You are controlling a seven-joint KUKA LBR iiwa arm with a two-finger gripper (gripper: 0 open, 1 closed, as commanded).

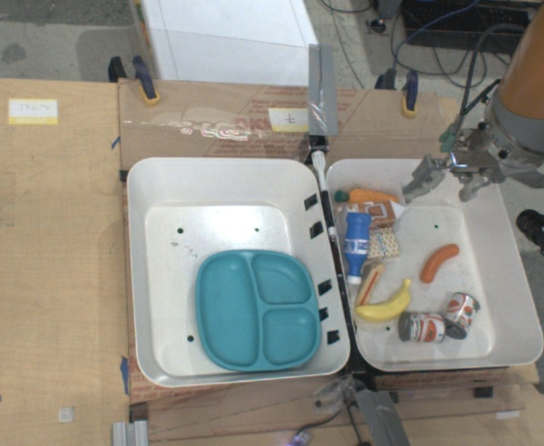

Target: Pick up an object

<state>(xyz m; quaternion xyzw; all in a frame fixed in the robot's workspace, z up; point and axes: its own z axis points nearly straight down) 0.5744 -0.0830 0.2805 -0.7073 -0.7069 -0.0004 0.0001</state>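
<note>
While the arm is reaching in over the far edge of the right bin (523, 342), the claw (450, 180) is hanging with its two fingers (423, 178) spread wide apart and nothing between them, so the step in hand looks like the approach, with no grasp made yet. Candidates are all lying in the right bin: an orange sausage-shaped toy (438, 262) is sitting nearest below the claw, a banana (386, 305) is lying nearer the front, and a small can (422, 327) is resting on its side just beside a second can (460, 309). Against the bin's wall toward the left bin (146, 277), a blue tube (355, 242), a carrot-like piece (372, 196) and a patterned packet (383, 243) are crowding together. The next move is probably calling for a descent over one well-separated item, and the sausage toy is looking easiest. A teal divided plate (255, 309) is lying in the left bin. The arm's upper part is being cut off by the picture's edge, and the crowded items are overlapping, so their shapes are proving hard to make out.
</note>
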